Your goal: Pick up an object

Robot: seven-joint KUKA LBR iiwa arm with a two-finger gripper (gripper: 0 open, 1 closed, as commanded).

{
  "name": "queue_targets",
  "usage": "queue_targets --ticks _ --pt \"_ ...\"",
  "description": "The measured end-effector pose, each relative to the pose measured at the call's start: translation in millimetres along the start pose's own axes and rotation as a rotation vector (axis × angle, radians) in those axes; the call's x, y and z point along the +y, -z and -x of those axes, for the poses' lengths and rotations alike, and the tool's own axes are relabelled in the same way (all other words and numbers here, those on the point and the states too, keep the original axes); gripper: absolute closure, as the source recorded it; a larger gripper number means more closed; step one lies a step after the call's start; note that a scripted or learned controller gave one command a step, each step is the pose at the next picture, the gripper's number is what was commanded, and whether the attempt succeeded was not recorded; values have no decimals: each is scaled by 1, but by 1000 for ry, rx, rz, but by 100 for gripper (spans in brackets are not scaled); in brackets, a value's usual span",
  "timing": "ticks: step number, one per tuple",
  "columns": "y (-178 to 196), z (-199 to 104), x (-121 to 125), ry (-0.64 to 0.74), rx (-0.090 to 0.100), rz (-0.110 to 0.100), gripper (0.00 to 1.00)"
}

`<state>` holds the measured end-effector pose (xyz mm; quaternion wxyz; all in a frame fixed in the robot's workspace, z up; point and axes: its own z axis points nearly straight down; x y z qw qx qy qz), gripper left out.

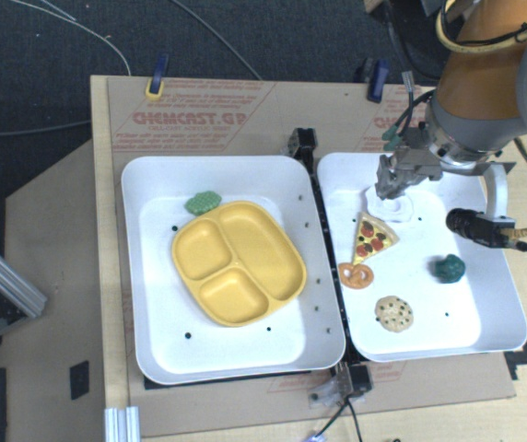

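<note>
Your gripper (391, 188) hangs low in the right bin (508, 325), upper centre-right of frame; its grip can't be judged. The pizza (374, 238) lies just below it. Descend here and you may strike bare floor, missing it.

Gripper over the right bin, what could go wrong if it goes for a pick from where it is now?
1. The gripper hovers near the back of the right bin, above the pizza slice; a straight descent may land past the slice's wide end.
2. The pizza slice nearly touches the pretzel, so a grab could nudge or drag both.
3. These toys lie flat, so they may slip out.
</note>
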<state>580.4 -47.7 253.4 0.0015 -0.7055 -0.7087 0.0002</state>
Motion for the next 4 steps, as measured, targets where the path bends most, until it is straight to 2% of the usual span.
queue_targets --ticks 3,4 --pt "-6 -134 -41 1 0 -1 100" --pt "-6 -131 -40 -3 -1 0 0"
